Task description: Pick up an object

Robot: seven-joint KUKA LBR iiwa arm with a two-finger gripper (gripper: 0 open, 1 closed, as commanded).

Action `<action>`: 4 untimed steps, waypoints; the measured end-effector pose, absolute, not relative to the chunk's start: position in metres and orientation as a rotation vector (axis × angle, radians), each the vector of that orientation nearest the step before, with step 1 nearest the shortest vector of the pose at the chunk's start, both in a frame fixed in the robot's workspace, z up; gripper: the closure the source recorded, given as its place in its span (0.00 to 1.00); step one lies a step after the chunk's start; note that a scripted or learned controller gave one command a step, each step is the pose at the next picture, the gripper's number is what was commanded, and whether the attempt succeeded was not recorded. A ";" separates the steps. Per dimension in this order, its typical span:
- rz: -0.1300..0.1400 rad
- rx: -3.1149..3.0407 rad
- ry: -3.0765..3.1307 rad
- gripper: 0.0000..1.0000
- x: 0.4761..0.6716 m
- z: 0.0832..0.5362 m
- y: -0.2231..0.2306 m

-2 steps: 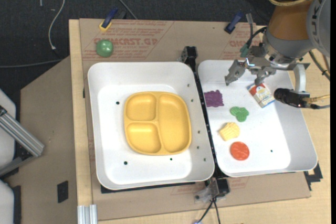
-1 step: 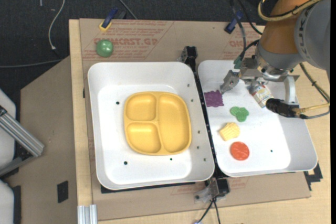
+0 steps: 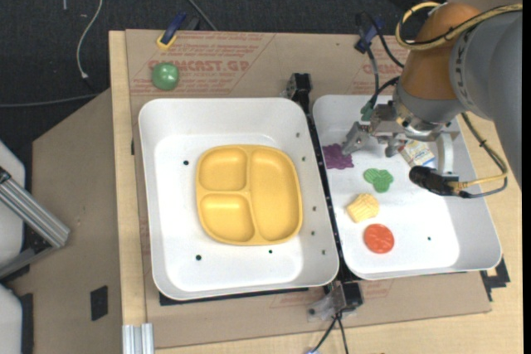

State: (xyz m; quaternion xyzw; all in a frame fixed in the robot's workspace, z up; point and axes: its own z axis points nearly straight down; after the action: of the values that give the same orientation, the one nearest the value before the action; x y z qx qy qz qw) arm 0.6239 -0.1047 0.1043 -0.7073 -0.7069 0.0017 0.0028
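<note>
The right bin holds a purple piece by its left wall. A green piece, a yellow ridged piece and a red-orange disc lie toward its front. My gripper hangs over the bin's back part, just right of the purple piece and behind the green one. It is open, with nothing between its fingers. A small white and yellow item lies partly hidden under the wrist.
The left bin carries a yellow divided plate. A green ball sits on the cardboard behind that bin. A black cable part hangs over the right bin beside the wrist.
</note>
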 end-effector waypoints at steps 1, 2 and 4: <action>-0.002 -2.222 -2.220 1.00 0.626 0.119 -0.104; -0.005 -2.225 -2.224 1.00 0.620 0.166 -0.104; -0.001 -2.213 -2.226 1.00 0.625 0.212 -0.051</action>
State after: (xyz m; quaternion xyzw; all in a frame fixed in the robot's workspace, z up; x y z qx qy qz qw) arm 0.6249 -0.0509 0.2118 -0.7051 -0.7091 -0.0004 0.0013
